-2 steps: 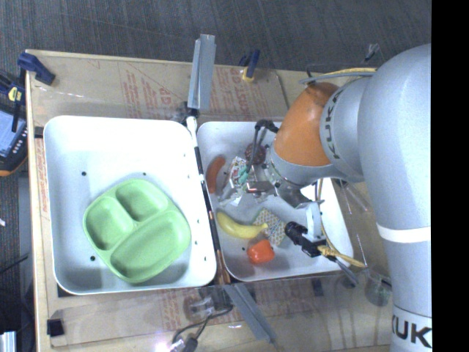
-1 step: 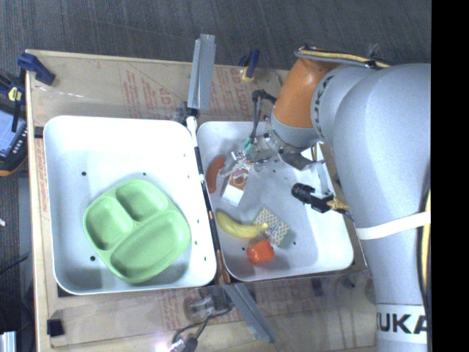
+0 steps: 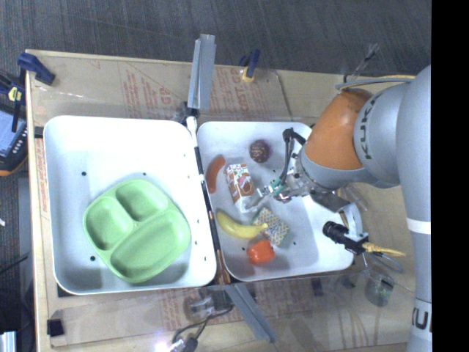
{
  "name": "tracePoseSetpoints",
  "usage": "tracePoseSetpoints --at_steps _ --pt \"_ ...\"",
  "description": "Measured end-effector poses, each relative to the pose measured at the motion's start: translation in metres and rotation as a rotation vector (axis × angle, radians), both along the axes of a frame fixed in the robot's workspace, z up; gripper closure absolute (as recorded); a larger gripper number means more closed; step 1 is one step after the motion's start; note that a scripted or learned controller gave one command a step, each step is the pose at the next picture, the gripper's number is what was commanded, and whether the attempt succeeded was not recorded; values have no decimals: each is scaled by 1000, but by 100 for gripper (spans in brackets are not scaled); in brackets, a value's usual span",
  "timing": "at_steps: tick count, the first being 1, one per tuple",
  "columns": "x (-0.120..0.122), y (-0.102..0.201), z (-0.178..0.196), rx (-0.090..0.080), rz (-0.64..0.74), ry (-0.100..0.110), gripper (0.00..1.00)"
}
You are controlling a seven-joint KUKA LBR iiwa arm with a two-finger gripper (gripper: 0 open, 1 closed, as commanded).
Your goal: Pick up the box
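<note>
Grey arm [image 3: 381, 134] hanging over the right bin [image 3: 322, 259].
Its gripper [image 3: 262, 199] is sitting just beside the box [image 3: 239, 181]; finger spread unclear.

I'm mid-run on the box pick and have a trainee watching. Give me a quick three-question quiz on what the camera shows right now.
1. True or false: the green divided plate lies in the same bin as the box.
2. Which item lies closest to the banana? A) the dark round fruit B) the orange-red fruit C) the green divided plate
3. Fill in: the gripper is over the ___ bin in the camera view.

Key:
1. False. The plate is in the left bin; the box is in the right one.
2. B
3. right
</note>
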State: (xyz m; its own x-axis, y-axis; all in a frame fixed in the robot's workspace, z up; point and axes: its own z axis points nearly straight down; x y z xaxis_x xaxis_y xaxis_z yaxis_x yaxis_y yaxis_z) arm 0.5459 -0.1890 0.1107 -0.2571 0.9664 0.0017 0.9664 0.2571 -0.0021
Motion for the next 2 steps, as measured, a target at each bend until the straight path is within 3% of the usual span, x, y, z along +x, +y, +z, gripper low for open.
tracePoseSetpoints --at_steps 1,2 --pt "-49 -22 -20 1 52 1 0" --pt "-49 -22 -10 -1 58 1 100"
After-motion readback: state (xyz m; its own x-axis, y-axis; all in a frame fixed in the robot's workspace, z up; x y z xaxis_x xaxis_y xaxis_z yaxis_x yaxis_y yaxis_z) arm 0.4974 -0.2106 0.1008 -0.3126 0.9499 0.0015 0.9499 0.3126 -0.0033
